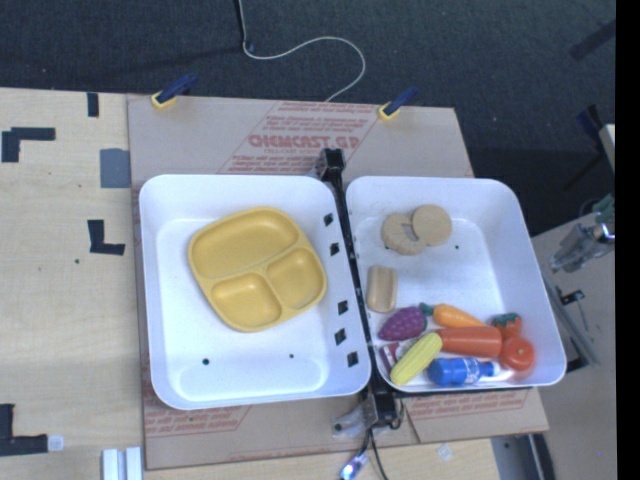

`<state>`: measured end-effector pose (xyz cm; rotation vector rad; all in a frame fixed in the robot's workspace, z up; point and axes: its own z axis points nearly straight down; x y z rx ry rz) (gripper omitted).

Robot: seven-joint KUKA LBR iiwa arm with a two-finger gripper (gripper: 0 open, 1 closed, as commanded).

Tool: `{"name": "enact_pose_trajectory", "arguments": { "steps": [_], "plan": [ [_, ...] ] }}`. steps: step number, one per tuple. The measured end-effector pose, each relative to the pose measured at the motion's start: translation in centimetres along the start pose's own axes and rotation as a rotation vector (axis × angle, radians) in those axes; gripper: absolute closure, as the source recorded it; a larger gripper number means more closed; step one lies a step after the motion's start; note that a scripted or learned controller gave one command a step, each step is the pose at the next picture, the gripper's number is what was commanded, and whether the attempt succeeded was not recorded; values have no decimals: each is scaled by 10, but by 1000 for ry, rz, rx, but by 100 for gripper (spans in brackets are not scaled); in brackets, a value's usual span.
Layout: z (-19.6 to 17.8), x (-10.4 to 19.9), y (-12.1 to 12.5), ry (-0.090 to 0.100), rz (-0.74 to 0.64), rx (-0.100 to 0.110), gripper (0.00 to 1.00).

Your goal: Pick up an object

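Observation:
The right bin (495, 208) holds toy food. Two round tan biscuits (416, 230) lie at its back and a tan bread piece (381, 288) sits by the divider. Along the front lie purple grapes (403, 322), an orange carrot (458, 317), a yellow corn cob (416, 357), a red-orange sausage (470, 342), a red tomato (516, 354) and a blue bottle (458, 372). A yellow divided plate (256, 268) fills the middle of the left bin (170, 368). My gripper (588, 238) is a grey shape at the right edge, outside the right bin and away from all objects.
Both bins rest on a cardboard sheet (300, 138) held by two yellow-blue clamps (173, 90) at the back. A white cable (300, 48) loops over the dark floor behind. The wooden bench (60, 298) extends to the left.

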<state>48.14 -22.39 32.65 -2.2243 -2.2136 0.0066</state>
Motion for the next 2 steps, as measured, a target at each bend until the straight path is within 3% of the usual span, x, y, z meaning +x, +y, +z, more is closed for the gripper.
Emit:
{"name": "enact_pose_trajectory", "arguments": {
  "steps": [1, 2],
  "plan": [
    [-12, 3, 3, -1, -5, -5, 100],
    [10, 0, 36, -1, -6, -5, 100]
  ]
}}
